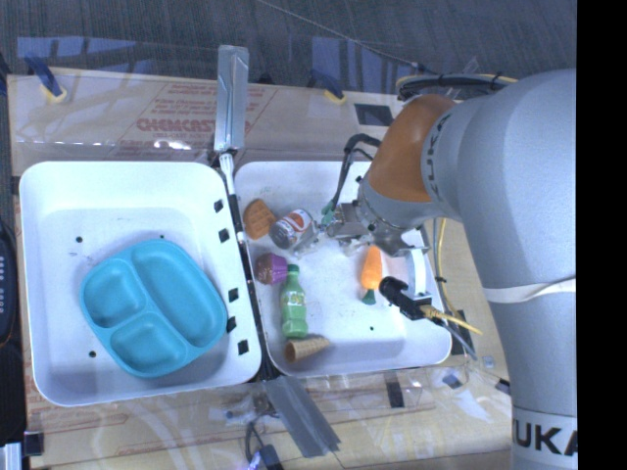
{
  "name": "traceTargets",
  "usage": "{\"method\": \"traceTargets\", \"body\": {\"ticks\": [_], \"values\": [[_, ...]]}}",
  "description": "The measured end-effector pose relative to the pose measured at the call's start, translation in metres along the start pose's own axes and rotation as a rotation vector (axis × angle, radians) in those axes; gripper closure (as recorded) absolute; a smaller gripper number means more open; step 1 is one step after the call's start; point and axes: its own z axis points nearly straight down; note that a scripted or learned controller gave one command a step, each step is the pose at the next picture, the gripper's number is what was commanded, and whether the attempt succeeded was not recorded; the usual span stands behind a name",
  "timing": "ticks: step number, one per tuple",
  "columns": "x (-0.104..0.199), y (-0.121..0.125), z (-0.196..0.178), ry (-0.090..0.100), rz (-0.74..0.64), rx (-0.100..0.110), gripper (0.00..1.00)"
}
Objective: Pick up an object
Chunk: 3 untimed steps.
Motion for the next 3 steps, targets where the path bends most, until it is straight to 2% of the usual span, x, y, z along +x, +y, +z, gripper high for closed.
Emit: {"method": "traceTargets", "body": {"ticks": [1, 2, 3], "values": [[0.045, -0.068, -0.007, 0.000, 0.001, -0.003, 0.00], [0.052, 0.007, 0.004, 0.000, 0.002, -0.005, 0.00], [0.053, 0.007, -0.005, 0.002, -0.002, -0.001, 1.00]]}}
